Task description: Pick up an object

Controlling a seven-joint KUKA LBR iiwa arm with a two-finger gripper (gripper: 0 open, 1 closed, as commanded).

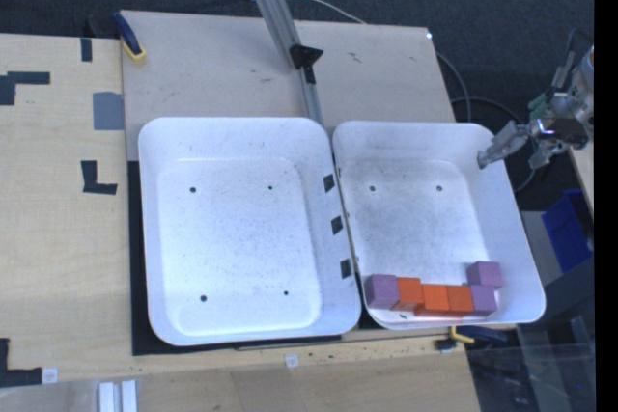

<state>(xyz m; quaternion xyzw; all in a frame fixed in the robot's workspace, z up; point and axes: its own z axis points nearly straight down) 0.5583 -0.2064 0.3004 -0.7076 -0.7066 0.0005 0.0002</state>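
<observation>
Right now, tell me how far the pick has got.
Nothing looks done yet. The purple and orange blocks all sit bunched in the near corner of the right bin, none lifted. The hand is at that bin's far right rim, well away from the blocks, with nothing seen between its fingers. Left to do: travel over to the blocks, come down, close on one and raise it.

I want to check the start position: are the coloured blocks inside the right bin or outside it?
Inside: the purple and orange blocks lie along the near wall of the right bin.
</observation>
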